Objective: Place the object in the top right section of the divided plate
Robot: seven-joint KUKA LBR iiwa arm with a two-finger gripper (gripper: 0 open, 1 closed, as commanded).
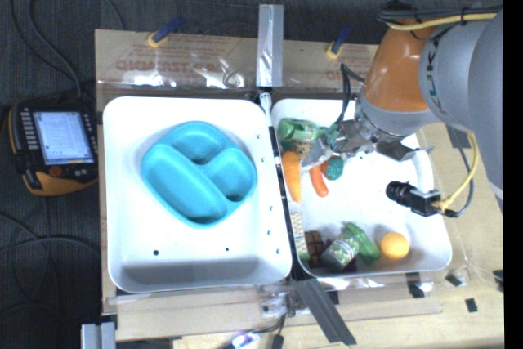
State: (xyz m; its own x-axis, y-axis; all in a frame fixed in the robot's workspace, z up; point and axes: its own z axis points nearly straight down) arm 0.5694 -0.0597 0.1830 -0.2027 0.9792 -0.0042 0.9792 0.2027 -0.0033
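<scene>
Your plate (198,170) sits in the left bin (122,257), well left of the arm (409,82). The gripper (327,153) hangs over the right bin's (433,249) upper left corner, by a teal piece (333,169) and small carrot (319,181); I cannot tell its finger state.

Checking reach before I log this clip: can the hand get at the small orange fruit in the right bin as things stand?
Probably yes. The orange fruit sits near the right bin's lower right corner with open floor above it; only the green packet lies close on its left. The hand is over the bin's upper left.
</scene>
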